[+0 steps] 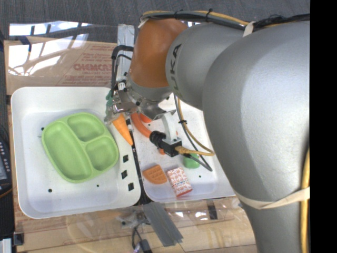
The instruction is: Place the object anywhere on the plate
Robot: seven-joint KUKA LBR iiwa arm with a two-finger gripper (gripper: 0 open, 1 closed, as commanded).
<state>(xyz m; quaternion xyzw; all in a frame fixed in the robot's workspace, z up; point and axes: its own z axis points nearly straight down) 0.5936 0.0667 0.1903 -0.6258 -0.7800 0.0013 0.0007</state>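
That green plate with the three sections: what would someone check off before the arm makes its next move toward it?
1. Plate in place: ok. The green plate lies flat in the left bin.
2. Room on the plate: ok. All three sections are bare.
3. Object in hand: cannot tell. An orange carrot sits just under the gripper, over the seam between the bins, but the wrist hides whether the jaws hold it.
4. Path to the plate: ok. Nothing stands between the carrot and the plate's near rim.
5. Other items out of the way: ok. The cracker and small red-and-white packet lie in the right bin, away from the plate.
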